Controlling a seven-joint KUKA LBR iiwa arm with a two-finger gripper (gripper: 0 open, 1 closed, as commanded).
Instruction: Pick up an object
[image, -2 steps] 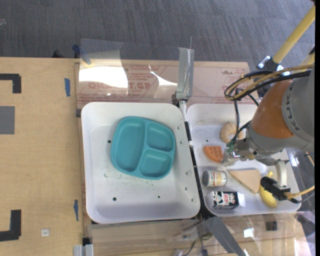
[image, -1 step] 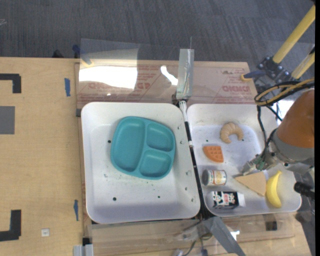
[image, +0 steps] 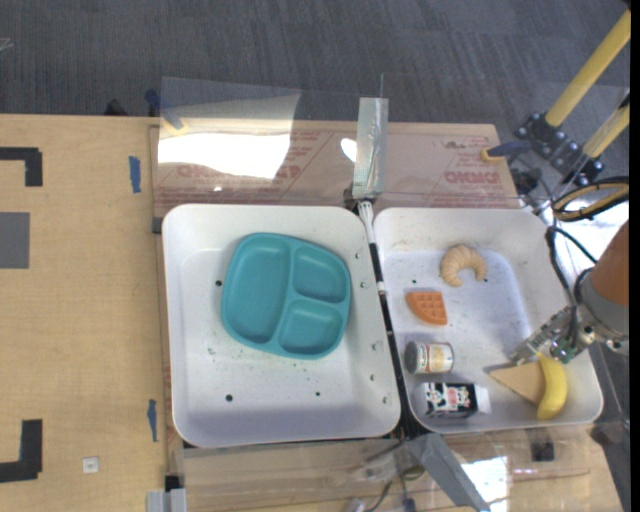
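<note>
Beside jaws (image: 545, 345): banana (image: 552, 387) (touching).

Glossy white plastic bins (image: 190, 330), a smooth matt teal plastic tray (image: 285, 295), pale wooden bench (image: 80, 300), shiny clear sheet (image: 230, 150) at the far side

A light brown bench (image: 80, 330) is holding two white bins side by side. The left bin (image: 190, 400) and the right bin (image: 500, 235) are touching in the middle. Some black marks (image: 25, 165) are sitting on the bench's left part.
</note>
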